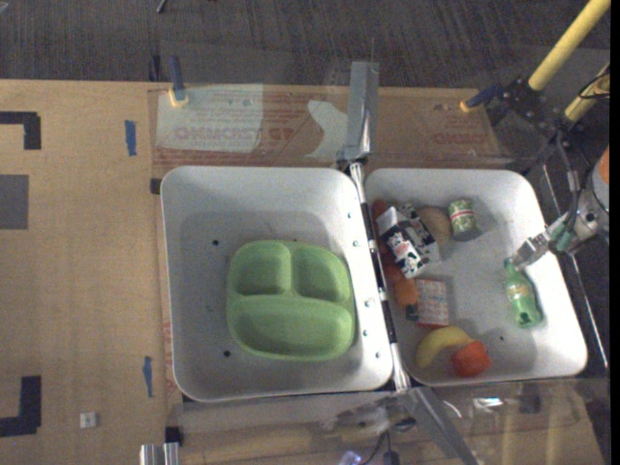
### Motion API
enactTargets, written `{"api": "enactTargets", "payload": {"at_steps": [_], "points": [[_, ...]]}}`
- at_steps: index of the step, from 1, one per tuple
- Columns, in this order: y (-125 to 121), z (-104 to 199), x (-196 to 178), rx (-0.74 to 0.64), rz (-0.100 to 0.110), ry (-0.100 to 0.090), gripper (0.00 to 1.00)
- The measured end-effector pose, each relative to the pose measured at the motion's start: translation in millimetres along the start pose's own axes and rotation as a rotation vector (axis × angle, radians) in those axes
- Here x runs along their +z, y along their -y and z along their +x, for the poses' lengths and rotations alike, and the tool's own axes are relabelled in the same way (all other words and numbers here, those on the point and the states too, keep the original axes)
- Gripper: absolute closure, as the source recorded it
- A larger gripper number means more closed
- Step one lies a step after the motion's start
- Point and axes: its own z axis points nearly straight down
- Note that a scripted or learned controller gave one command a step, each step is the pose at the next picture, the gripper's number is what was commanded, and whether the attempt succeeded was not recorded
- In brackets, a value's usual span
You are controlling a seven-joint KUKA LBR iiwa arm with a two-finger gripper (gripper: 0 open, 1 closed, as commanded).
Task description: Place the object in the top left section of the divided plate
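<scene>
Starting nearest, at the metal bracket (pixel 426 424) clamping the two bins together along the bench's near edge. Moving up to the right bin (pixel 572 342) and finding clutter spreading across it: a banana (pixel 441 345) lying against a red-orange fruit (pixel 471 358) near the front wall, a printed packet (pixel 433 301) just behind, a cow-patterned carton (pixel 412 245) and an orange carrot-like piece (pixel 402 289) crowding the divider side, a small can (pixel 463 218) standing towards the back. Spotting the gripper (pixel 523 255) reaching in over the right wall and hovering at the cap end of a green bottle (pixel 523 300), lying flat and apart from the other items, close to that wall. Judging the bottle to be the task's object, going by that approach, and judging the pick as not yet made. Being unable to tell whether clenched or released, the claw being too small and blurred; seeing nothing clearly held. Looking left to the left bin (pixel 174 289), carrying the green divided plate (pixel 291 332) roughly at its middle, well apart from every wall. Marking the top left section (pixel 260 269) as bare and waiting. Expecting a clean lift to be needing care beside the right wall, with little room on that side, then a carry over the raised divider between bins, passing above the carton pile. Finding plenty of open floor around the plate for coming down without catching a rim
</scene>
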Motion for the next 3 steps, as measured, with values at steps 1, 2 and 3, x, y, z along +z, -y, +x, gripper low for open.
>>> {"api": "enactTargets", "payload": {"at_steps": [1, 2, 3], "points": [[-0.2, 0.0, -0.1, 0.000, -0.001, 0.000, 0.00], [-93.3, 16.0, -76.9, 0.454, -0.001, 0.002, 0.00], [-94.8, 15.9, -85.8, 0.450, -0.001, 0.005, 1.00]]}}
